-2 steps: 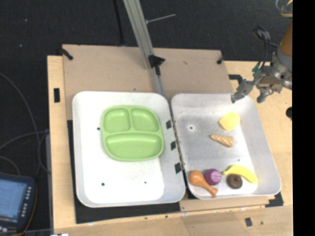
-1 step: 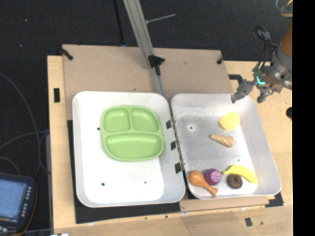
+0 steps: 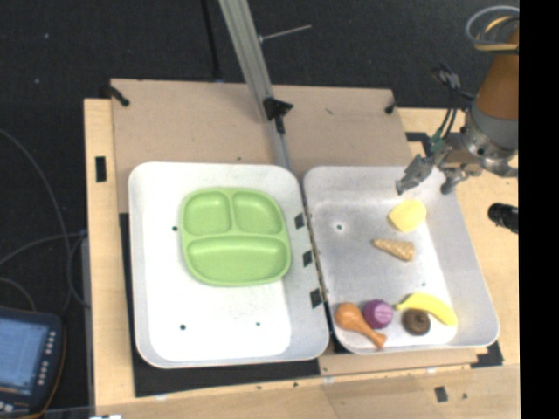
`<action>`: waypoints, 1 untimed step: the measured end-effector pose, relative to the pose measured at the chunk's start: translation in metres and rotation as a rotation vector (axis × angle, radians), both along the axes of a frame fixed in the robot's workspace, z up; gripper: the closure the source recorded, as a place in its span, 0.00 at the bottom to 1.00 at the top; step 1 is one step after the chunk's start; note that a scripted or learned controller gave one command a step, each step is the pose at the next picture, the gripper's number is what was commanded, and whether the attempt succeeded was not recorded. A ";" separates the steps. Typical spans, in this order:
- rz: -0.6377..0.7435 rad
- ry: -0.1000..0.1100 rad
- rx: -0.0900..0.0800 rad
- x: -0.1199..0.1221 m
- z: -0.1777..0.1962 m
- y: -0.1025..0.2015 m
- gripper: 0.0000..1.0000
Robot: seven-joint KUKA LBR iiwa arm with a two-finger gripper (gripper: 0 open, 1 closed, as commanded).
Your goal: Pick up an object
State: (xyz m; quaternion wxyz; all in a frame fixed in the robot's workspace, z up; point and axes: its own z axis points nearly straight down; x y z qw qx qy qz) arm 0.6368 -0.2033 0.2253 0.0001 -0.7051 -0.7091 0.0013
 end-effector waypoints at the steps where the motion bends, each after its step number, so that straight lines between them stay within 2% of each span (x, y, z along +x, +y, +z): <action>1: -0.006 0.001 0.000 -0.003 -0.047 -0.010 0.00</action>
